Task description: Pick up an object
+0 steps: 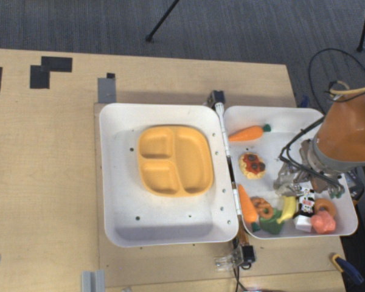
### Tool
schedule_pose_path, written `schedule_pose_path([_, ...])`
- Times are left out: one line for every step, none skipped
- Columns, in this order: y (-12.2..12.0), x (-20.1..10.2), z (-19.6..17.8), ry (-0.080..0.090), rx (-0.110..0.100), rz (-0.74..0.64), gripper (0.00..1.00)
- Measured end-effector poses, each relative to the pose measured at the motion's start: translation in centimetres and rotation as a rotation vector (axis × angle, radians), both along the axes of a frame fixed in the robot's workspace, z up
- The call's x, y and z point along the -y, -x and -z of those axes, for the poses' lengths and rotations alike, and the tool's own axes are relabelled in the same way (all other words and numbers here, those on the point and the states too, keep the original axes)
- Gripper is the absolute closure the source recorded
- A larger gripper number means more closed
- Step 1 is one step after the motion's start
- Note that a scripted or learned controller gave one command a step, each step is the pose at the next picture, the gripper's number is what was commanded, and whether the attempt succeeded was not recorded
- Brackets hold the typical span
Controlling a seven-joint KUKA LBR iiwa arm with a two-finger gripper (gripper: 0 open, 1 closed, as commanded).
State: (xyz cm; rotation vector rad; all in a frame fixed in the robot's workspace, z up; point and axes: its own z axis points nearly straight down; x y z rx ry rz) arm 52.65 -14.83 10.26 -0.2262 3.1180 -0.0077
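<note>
Grey carpet (243,17) fills the upper part of the camera view, and below it a pale wooden bench (42,181) carries two shallow white plastic bins set side by side. In the left white bin (118,224) lies a yellow-orange plastic tray with three compartments (173,160), roughly in the middle, flat on the floor of the bin. The right white bin (292,115) holds the small toy foods: an orange plastic carrot with a green tip (249,133) near its upper left, a small round toy pizza with red topping (253,165) below that, a second orange carrot (247,205) along the left wall, a brown pretzel-like piece (261,206) just beside it, a green piece (270,225) at the lower edge, a yellow toy banana (286,208), a small white and black box (305,207), a tan ring-shaped doughnut (326,207) and a pink rounded lump (323,222) in the lower right corner. The grey arm with its orange band (351,129) reaches over this bin from the right, and the metal two-finger gripper (301,184) hangs low just above the banana and the box; whether it is released or grasping anything I cannot tell, since cables and the wrist hide it.
</note>
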Motion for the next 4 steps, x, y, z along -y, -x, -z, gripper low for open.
schedule_pose_path([0.0,-8.7,-8.3,-0.005,-0.007,0.006,1.00])
schedule_pose_path([0.0,-8.6,-8.3,-0.005,-0.009,0.008,0.00])
schedule_pose_path([0.0,-3.7,-0.7,-0.002,-0.013,-0.144,0.00])
schedule_pose_path([-0.6,2.1,1.2,-0.004,-0.009,-0.183,0.00])
